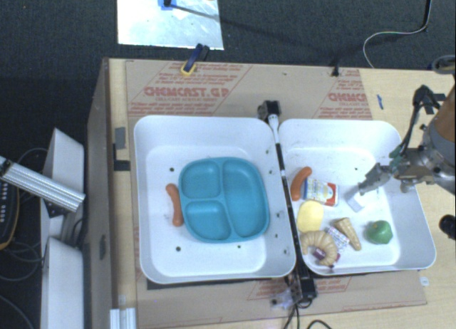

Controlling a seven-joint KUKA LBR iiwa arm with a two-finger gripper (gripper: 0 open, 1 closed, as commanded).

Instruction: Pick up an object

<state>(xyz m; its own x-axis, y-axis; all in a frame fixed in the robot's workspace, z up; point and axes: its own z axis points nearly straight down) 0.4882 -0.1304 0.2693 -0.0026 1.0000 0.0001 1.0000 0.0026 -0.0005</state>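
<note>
The right bin (pixel 370 134) holds a sausage (pixel 301 181), a small red and white packet (pixel 320 191), a yellow lemon (pixel 310 216), a croissant-like pastry (pixel 320 244), a tan cone-shaped piece (pixel 348 233) and a green pepper (pixel 379 231). My gripper (pixel 360 189) reaches in from the right and hovers low over the right bin, just right of the packet and above the cone piece. Nothing shows between its tips.
The left bin (pixel 153 149) holds a blue divided plate (pixel 224 198) with a second sausage (pixel 174 204) lying left of it. A dark divider (pixel 279 171) runs between the bins. Cardboard (pixel 214 89) lies under both bins.
</note>
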